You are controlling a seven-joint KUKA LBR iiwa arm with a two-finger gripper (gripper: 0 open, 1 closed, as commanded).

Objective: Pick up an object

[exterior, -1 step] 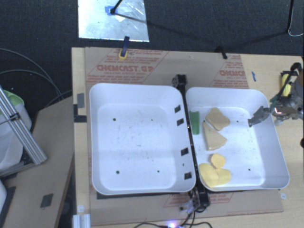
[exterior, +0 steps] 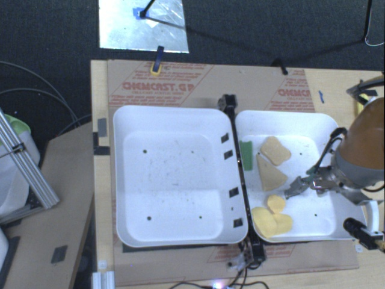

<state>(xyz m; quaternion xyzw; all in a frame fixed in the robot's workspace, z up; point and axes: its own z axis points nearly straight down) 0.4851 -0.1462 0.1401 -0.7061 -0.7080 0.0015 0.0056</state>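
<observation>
The right bin (exterior: 313,124) holds a round tan piece (exterior: 275,150), a tan wedge (exterior: 271,174) below it, a green strip (exterior: 246,154) by the left wall, and yellow pieces (exterior: 272,217) near the front. My gripper (exterior: 297,187) reaches in from the right, low over the bin floor. It sits just right of the tan wedge and above the yellow pieces. I see nothing between its fingers.
The left bin (exterior: 174,173) stands beside the right one, sharing a black clipped divider (exterior: 236,161). The arm's orange band (exterior: 367,140) hangs over the right bin's right edge. Cardboard (exterior: 198,83) lies under both bins.
</observation>
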